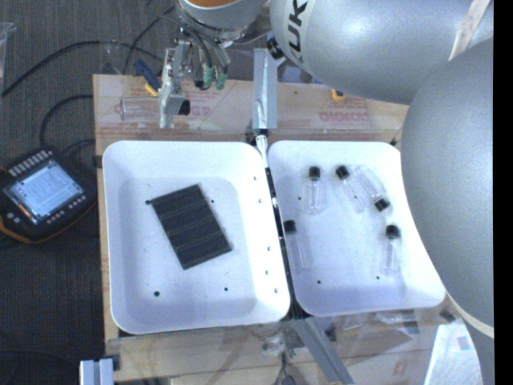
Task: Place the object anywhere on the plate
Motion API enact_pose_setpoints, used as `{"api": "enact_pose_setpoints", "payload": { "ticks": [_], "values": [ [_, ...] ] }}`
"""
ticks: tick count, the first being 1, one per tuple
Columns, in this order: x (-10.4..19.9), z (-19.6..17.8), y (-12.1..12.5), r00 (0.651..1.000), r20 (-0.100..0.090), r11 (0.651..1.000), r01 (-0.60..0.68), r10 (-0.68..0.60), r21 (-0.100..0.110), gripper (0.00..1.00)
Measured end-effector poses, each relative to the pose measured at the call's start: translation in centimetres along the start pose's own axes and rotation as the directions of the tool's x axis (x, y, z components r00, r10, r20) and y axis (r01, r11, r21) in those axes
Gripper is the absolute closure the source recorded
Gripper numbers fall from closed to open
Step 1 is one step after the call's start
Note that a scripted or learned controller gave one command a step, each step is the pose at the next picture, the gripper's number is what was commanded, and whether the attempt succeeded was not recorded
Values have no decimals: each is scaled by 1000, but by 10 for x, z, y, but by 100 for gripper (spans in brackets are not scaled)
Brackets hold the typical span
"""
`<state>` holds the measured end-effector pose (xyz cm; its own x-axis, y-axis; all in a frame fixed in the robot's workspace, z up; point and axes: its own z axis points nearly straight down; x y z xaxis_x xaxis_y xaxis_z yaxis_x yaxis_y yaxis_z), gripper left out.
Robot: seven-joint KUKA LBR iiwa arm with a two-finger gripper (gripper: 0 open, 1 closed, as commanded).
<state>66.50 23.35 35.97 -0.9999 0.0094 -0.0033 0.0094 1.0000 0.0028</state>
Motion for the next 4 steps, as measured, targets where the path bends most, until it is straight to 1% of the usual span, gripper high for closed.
{"api": "enact_pose_setpoints", "payload": {
  "ticks": [1, 2, 3, 4],
  "values": [
    [53, -71, -1, 976, 1, 976, 218, -218, 2, 100],
    [136, -75, -1, 928, -1, 928, 374, -374, 1, 100],
    [159, -67, -1, 667, -1, 667, 745, -745, 0, 100],
    [71, -37, -25, 618, 0, 618, 786, -786, -2, 100]
  ]
}}
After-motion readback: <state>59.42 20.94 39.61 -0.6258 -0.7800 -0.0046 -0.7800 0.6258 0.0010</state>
